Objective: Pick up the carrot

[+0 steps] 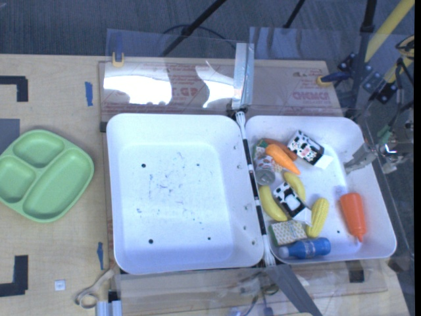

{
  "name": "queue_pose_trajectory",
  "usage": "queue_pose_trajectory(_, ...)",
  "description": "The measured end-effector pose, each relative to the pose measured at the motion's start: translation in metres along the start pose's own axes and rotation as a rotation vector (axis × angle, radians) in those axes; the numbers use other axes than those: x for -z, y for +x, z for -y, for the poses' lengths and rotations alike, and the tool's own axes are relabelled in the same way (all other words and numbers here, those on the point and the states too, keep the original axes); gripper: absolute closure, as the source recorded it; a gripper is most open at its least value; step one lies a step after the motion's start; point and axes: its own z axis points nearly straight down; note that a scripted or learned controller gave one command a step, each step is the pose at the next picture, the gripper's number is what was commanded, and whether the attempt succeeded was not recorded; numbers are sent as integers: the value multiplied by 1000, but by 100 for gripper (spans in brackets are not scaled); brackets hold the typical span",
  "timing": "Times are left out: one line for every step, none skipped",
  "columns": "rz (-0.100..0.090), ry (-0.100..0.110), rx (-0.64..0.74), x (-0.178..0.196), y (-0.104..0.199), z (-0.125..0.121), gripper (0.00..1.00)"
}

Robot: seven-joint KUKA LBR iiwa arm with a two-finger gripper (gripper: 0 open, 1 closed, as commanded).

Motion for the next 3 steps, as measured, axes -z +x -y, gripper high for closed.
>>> queue_pose_trajectory(0,0,135,-99,79,-9,0)
queue_pose_trajectory(1,-2,203,-156,63,-73,0)
queue_pose_trajectory(3,-5,555,-179,79,-95,0)
